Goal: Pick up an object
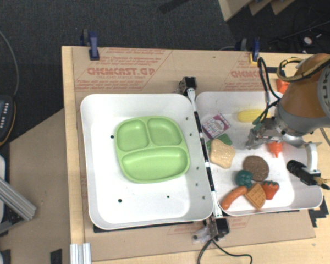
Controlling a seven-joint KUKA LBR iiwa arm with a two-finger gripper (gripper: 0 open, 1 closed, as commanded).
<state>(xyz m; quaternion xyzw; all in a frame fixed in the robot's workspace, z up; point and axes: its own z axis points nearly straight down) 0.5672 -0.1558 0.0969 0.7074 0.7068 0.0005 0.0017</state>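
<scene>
Red print reading "CHEMCAST GP" runs across the brown protective sheet (154,65) covering the tabletop, once behind the left bin and again, partly cut off, behind the right. Smaller lines beside it are illegible.

Grey arm (308,111) (orange band, cables).

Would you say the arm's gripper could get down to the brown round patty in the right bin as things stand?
Probably yes: the gripper hovers just above the brown round patty, whose top lies uncovered, though the teal piece crowds its lower left.
</scene>
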